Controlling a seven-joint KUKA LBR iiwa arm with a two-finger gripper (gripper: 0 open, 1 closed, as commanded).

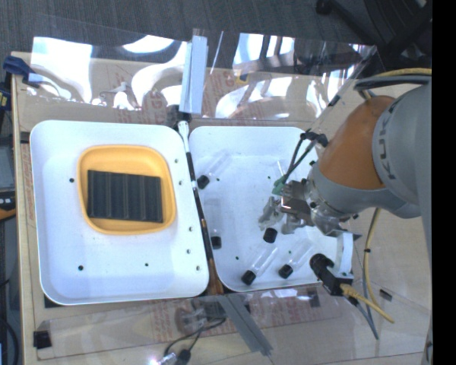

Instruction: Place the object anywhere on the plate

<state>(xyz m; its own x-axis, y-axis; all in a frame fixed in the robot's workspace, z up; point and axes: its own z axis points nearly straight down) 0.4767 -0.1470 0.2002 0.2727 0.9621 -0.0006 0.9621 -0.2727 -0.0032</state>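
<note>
Grey arm reaches in from 3 o'clock, claw [283, 207] low over right bin [235, 147]. Claw's state: cannot tell, wrist hides it. Clear tubes with black caps lie scattered in right bin; nearest tube [267, 234] just beside claw at 7 o'clock, others [252, 272] toward 6 o'clock. Yellow plate [99, 166] with dark grooved insert sits in left bin [53, 265], well apart at 9 o'clock. Judgement: pick comes first; centre claw across one tube, clear of neighbours, lift straight, then carry over divider.

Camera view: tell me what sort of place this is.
Probably a robotics lab test bench: a KUKA arm reaches over two white bins, clear tubes lie in the right one, and cables trail alongside.
</note>
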